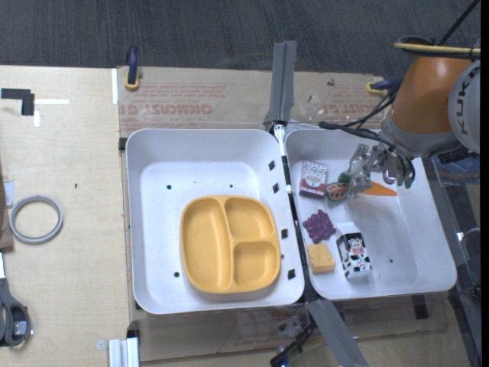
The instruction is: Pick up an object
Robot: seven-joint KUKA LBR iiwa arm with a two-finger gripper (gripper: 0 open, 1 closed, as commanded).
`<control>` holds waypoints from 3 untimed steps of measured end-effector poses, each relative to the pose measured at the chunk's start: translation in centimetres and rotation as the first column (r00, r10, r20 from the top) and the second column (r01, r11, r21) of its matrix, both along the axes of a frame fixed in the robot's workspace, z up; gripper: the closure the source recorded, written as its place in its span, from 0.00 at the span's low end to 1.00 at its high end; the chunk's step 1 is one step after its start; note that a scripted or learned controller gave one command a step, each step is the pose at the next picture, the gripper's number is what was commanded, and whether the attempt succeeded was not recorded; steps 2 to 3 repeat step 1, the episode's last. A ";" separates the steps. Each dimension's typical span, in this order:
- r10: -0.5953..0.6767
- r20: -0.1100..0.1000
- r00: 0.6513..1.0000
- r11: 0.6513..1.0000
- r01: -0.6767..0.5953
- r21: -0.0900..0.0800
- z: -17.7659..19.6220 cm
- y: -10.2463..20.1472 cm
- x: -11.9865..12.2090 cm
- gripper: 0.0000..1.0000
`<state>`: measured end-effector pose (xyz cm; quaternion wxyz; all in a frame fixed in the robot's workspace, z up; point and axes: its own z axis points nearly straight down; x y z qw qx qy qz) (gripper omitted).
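The right bin [428,243] holds several small objects. A maroon box [313,178] lies at its upper left, with a red and green slice-shaped toy [337,193] just beside it and an orange carrot [380,191] to the right of that. Lower down lie purple grapes [318,225], a yellow block [321,259] and a black-and-white cow-print carton [354,254]. My gripper [365,173] hangs over the upper middle of this bin, right above the slice toy and the carrot's left end. Nothing is visibly held.
The left bin [153,205] holds a yellow divided plate [229,243]. On the wooden bench to the left lie a roll of tape [34,219] and scissors [14,321]. The arm's orange band [432,90] and cables hang over the right bin's far right corner.
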<state>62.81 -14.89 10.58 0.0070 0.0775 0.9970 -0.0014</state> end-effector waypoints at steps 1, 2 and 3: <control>-0.040 -0.010 0.999 0.999 0.040 0.004 8.7 7.3 -0.4 1.00; -0.040 -0.010 0.999 0.999 0.040 0.004 8.7 7.3 -0.4 1.00; -0.040 -0.010 0.999 0.999 0.040 0.004 8.7 7.3 -0.4 1.00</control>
